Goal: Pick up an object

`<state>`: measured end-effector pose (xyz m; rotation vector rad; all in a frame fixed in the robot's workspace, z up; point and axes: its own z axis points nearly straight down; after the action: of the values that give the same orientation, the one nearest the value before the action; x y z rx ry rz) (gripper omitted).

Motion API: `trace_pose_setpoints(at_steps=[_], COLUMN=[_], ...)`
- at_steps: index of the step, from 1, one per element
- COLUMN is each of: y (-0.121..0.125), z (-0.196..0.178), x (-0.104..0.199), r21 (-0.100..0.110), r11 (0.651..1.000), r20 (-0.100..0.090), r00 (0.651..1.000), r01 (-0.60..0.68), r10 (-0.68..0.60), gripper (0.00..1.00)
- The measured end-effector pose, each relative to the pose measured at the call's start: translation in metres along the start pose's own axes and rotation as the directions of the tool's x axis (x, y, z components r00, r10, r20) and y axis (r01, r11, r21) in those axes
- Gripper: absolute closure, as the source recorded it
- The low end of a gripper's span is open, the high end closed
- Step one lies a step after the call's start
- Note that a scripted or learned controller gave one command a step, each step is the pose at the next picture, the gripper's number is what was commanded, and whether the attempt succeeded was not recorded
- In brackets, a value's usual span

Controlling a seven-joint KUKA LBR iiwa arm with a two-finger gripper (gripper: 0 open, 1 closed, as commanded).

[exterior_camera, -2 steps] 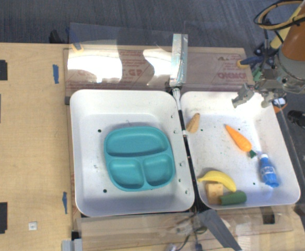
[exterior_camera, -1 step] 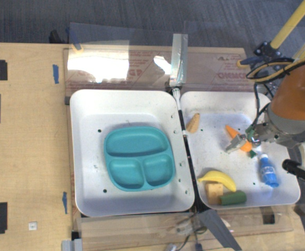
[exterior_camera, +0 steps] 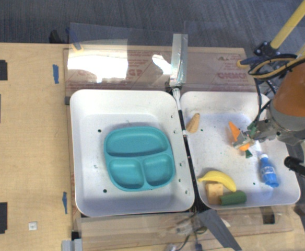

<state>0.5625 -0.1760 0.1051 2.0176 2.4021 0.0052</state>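
Observation:
The right bin [exterior_camera: 220, 101] holds several small objects. An orange carrot piece [exterior_camera: 234, 130] lies near its middle, with a smaller orange bit [exterior_camera: 244, 147] just below it. My gripper [exterior_camera: 254, 133] reaches in from the right and sits low, right beside these orange pieces. Its tip is dark and partly hidden by the wrist. A blue bottle [exterior_camera: 268, 171] lies below the gripper. A yellow banana [exterior_camera: 218, 178], a tan block [exterior_camera: 213, 192] and a green cylinder [exterior_camera: 232, 198] sit at the bin's front. A tan bread-like piece [exterior_camera: 193, 123] lies by the left wall.
The left bin [exterior_camera: 84, 140] holds a teal divided plate [exterior_camera: 138, 158]. A metal divider [exterior_camera: 178, 61] and a clear sheet stand behind the bins. Cables [exterior_camera: 267, 67] and a yellow pole [exterior_camera: 296, 17] hang at the upper right, above the arm's orange band [exterior_camera: 297, 90].

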Motion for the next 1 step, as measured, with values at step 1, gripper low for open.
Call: trace_pose_setpoints(at_steps=[1], y=[0.0156], z=[0.0177], x=[-0.0262], r21=[-0.001], r11=[0.929], r20=[0.002], r00=[0.929], r01=[0.369], r10=[-0.369], gripper=[1.00])
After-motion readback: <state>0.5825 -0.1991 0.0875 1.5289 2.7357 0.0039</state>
